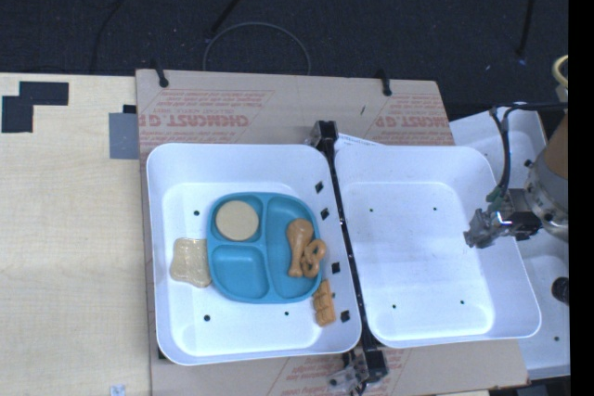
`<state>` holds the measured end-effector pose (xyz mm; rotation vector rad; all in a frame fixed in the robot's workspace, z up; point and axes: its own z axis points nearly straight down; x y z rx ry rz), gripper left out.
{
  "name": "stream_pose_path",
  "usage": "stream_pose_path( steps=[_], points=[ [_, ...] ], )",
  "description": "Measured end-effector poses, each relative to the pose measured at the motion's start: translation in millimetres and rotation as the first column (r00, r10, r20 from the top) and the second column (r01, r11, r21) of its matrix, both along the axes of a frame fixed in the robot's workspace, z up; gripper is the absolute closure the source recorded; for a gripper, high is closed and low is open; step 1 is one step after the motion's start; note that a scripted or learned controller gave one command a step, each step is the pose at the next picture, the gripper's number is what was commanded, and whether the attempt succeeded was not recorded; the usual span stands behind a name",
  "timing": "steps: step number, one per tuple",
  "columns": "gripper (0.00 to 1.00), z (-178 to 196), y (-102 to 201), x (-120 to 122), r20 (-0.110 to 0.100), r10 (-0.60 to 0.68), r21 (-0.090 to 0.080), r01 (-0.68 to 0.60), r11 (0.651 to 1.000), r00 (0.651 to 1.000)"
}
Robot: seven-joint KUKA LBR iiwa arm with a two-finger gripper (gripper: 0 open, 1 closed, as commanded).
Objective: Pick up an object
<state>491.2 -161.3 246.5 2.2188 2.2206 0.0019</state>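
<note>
Camera view: gripper (pixel 482 230) over right bin (pixel 422 311), near its right wall; finger state cannot tell. Left bin (pixel 176 172) holds blue divided tray (pixel 243 274) (round tan disc (pixel 236 220) in one compartment, pretzel-like piece (pixel 303 248) in another); pale chunk (pixel 190 261) touching tray's left edge.
</note>
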Motion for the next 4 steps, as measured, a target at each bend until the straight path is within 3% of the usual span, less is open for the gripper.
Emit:
stream_pose_path(
  steps=[1,3,4],
  points=[
    [1.00,29,-1,0,-0.002,0.001,0.001,-0.001,1.000,1.000],
    [1.00,1,101,41,-0.006,0.003,0.002,-0.003,1.000,1.000],
    [1.00,-6,156,50,-0.007,0.004,0.003,-0.004,1.000,1.000]
  ],
)
